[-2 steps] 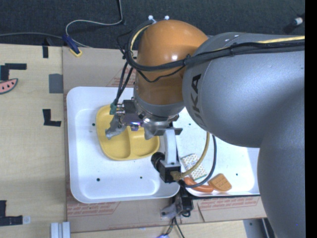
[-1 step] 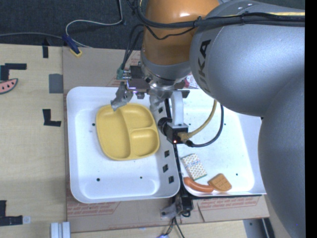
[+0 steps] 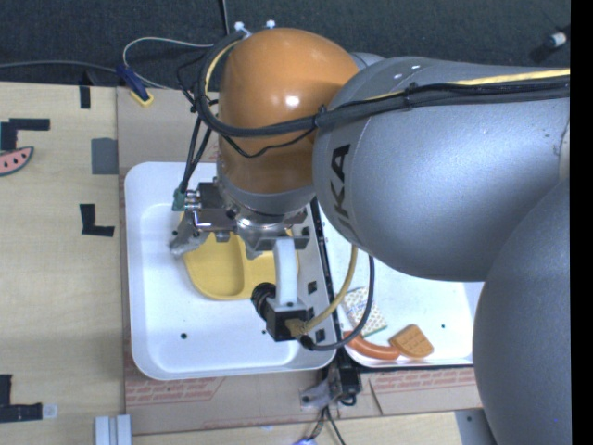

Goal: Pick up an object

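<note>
On the surface [image 3: 56, 276], the left bin [image 3: 148, 286] holds 1 yellow dish [image 3: 215, 274] under the hand [image 3: 199, 228]; its state cannot be told. The right bin [image 3: 440, 306] holds 1 orange wedge [image 3: 413, 342].

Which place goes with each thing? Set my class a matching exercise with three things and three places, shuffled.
Things:
1. yellow object
2. orange piece
3. pink shape

Places:
A. right bin
B. bench, far left edge
C. left bin

Pairs: 1-C, 2-A, 3-B
</note>
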